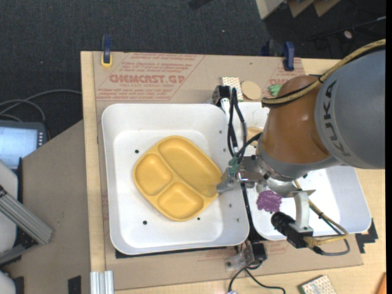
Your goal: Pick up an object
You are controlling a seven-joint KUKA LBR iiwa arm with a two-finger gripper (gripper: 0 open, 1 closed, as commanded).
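A yellow divided plate [176,177] with three compartments lies flat in the left bin [122,127]. My gripper [225,184] is low at the plate's right edge, by the wall between the two bins. It looks to touch the plate's rim, but I cannot see a grasp. A small purple object [267,201] lies in the right bin [349,195], just below the wrist. The big grey and orange arm [306,127] covers most of the right bin.
A small green thing [274,90] peeks out at the right bin's far edge beside the arm. A tan round piece [251,89] lies on the bench behind the bins. Blue clamps [107,49] hold the cardboard at the back.
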